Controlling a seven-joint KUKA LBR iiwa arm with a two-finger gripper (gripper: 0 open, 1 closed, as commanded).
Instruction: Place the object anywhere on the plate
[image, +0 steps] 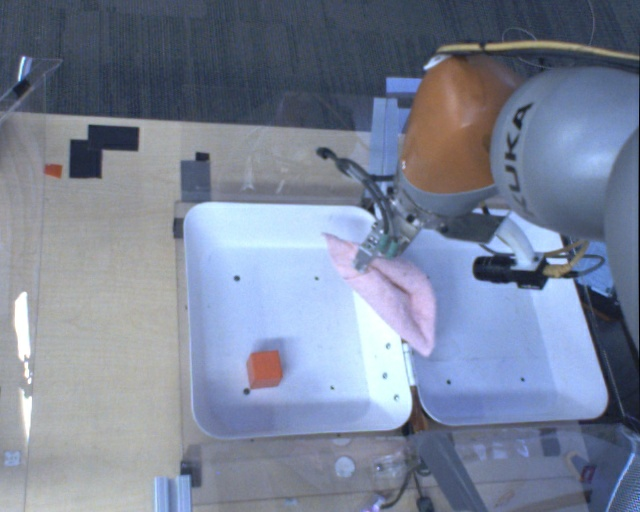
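Observation:
A pink cloth stretches at a slant over the wall between the two bins, its upper left corner raised and its lower end near the right bin's left side. My gripper is at that raised corner, its thin fingers pinched on the fabric. The grey arm with its orange band reaches in from the upper right, above the right bin. A small orange cube lies on the floor of the left bin, toward its front, well apart from the gripper.
The right bin lies partly under the arm. A black cable fitting sticks out beside the wrist. Black markers sit on the wooden bench at the far left.

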